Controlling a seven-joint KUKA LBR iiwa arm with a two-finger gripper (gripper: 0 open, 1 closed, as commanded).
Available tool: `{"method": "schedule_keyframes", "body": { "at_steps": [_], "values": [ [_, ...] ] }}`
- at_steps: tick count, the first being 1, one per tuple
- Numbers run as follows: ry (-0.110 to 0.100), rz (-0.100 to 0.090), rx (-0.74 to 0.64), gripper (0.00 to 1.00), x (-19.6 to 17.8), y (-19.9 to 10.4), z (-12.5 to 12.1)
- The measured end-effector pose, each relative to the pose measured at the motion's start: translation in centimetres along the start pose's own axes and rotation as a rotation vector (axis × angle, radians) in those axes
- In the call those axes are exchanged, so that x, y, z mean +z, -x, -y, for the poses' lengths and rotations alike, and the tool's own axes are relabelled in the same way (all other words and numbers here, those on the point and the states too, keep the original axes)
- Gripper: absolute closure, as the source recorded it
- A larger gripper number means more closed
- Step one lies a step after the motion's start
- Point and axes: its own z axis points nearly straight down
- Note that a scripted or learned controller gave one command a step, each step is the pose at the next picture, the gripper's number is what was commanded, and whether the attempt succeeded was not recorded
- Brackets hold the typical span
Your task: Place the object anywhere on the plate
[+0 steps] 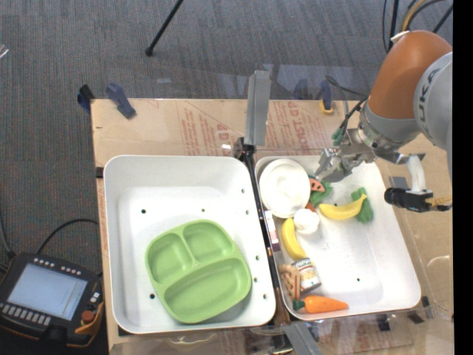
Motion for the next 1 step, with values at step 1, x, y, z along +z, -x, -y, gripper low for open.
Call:
{"method": "schedule_keyframes", "body": {
  "at_steps": [1],
  "values": [
    [0.002, 0.0, -0.102, 1.0, 1.18, -5.73, 3.63]
  ]
}}
